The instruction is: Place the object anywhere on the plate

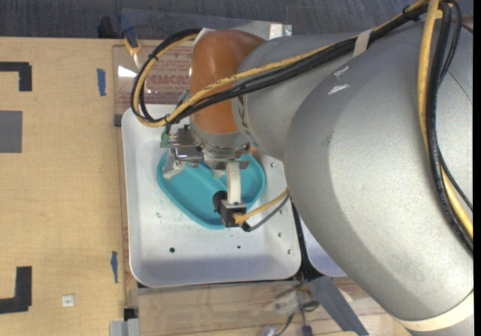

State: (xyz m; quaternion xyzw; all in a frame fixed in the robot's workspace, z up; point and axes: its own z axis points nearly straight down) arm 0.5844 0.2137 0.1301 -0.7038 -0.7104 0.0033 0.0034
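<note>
In the camera view, a turquoise plate (188,195) lies in the white bin (195,259) at centre-left of the frame. The gripper (203,158) hangs low over the plate's upper part (open, closed or gripping anything, I cannot tell), and the grey arm (361,161) covers the frame's right.

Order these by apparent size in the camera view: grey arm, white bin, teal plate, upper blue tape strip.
1. Grey arm: looks largest, but it is nearer the camera, so its rank is unsure.
2. White bin.
3. Teal plate, partly hidden by the arm.
4. Upper blue tape strip, smallest.
</note>
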